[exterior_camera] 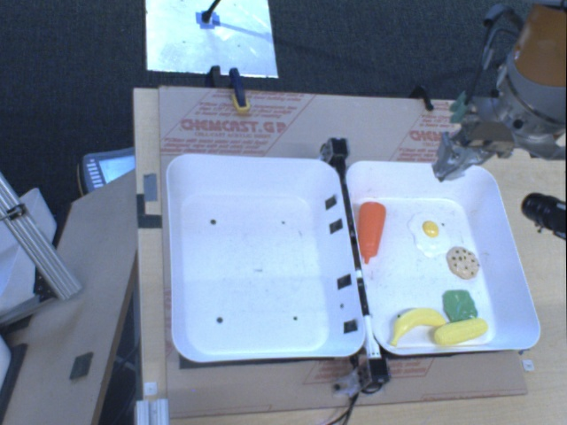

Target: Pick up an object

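Gripper (450, 165) hovering over upper right bin rim (416, 166), carrying nothing; finger state indiscernible. Carrot (370, 228), egg (429, 234), cookie (462, 261) lying unpicked; grasp pending.

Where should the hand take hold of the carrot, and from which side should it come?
Grip the carrot across its thick upper end, coming from above. It lies flat, lengthwise beside the divider, tapering toward the camera; its right side has free space.

Arm (532, 51) in from right, upper corner. Orange band above wrist, grey wrist angled down-left. Gripper (446, 166) pointing down, hanging at far right. Fingertips close together, nothing seen between them.
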`<state>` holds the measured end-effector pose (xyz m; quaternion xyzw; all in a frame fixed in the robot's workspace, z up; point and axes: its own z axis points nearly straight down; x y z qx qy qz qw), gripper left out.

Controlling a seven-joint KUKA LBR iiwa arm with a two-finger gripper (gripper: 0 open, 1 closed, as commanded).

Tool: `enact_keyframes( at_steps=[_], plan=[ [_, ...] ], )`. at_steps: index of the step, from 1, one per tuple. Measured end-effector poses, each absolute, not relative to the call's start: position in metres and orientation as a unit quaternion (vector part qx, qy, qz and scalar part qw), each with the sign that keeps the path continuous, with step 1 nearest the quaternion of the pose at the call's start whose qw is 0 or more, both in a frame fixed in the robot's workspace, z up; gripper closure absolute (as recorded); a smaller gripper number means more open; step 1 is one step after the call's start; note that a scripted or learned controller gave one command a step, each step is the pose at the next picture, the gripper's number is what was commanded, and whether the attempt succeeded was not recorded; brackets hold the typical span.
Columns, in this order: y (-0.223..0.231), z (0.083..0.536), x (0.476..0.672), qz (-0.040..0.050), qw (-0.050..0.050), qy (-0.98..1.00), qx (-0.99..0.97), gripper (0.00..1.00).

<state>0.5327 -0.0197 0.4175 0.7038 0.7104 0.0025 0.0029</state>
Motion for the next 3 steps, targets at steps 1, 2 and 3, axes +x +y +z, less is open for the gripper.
enact_keyframes(
  at_steps=[1, 2, 3],
  plan=[
    [-0.014, 0.541, 0.625, 0.0057, 0.007, 0.709, 0.705, 1.00],
    [-0.015, 0.547, 0.624, 0.0020, 0.003, 0.710, 0.704, 1.00],
    [-0.015, 0.559, 0.624, 0.0030, 0.004, 0.712, 0.702, 1.00]
  ],
)
